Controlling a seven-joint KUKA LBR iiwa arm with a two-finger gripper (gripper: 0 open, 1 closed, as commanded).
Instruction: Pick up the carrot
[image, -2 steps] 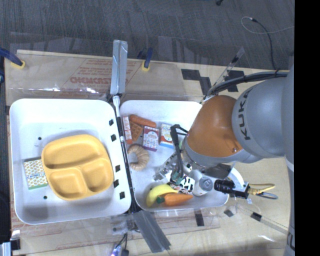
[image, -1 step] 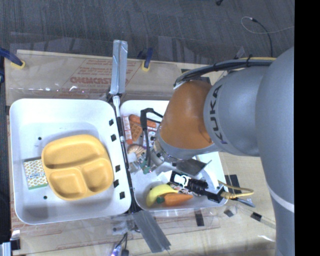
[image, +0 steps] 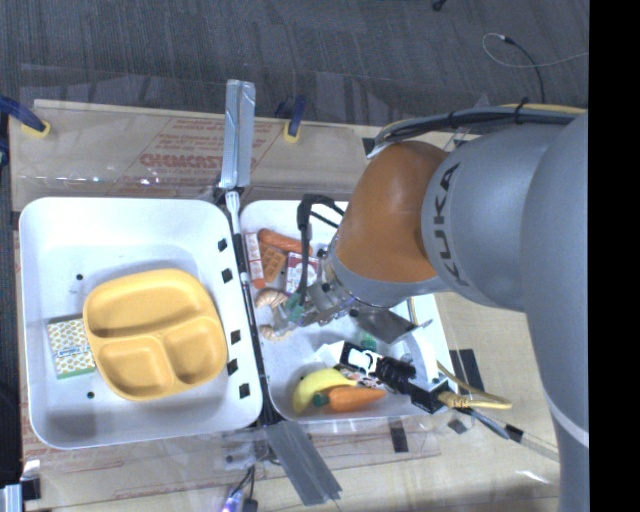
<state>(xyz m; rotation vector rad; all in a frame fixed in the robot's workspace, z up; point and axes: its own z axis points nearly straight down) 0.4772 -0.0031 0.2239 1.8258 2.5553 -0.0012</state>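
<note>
Reference landmark: right bin (image: 268, 212), standing on the tabletop (image: 100, 150)

1. Carrot (image: 356, 398): lies flat inside the right bin, close to its bottom wall as the camera sees it. The green end points toward the banana (image: 318, 384), which touches it on the side nearer the bin's left wall. Nothing grips the carrot.

2. Pincer (image: 300, 305): sits low over the middle of the right bin, nearer its left wall and apart from the carrot. It is among small mixed items that are too cluttered to identify. It cannot be told whether the pincer is open or closed.

3. Arm (image: 500, 220): enters over the right bin's right wall. Its orange band covers the bin's centre and upper right.

4. Red packet (image: 275, 252): lies in the right bin's upper left corner.

5. Left bin (image: 120, 225): adjoins the right bin's left wall. It holds a yellow tray (image: 155, 332) with a green-and-white card (image: 70, 348) on the tray's far side from the right bin
</note>
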